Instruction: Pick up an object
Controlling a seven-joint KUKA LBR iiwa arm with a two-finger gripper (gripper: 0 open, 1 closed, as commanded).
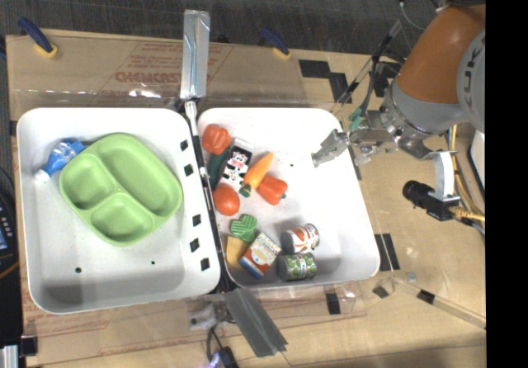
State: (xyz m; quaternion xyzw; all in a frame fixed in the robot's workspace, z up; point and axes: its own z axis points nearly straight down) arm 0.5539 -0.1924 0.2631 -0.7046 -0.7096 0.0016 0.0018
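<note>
On my surface [429, 276] two bins sit side by side. The left bin [41, 276] holds a divided plate [121, 186], with a small toy [62, 153] just behind its left edge. The right bin [346, 218] holds its toys along the left wall and near corner: a carrot [257, 171] leans on a tomato [273, 188]; two cans [299, 252] lie nearest. My claw [328, 148] hangs over the right bin's far right corner.

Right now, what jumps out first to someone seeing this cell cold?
The lime-green divided plate in the left bin dominates, with a blue object tucked at its upper-left edge. Next, the cluster of toy food along the right bin's left side: a carrot, a tomato and small cans. The gripper sits over that bin's upper-right corner.
</note>
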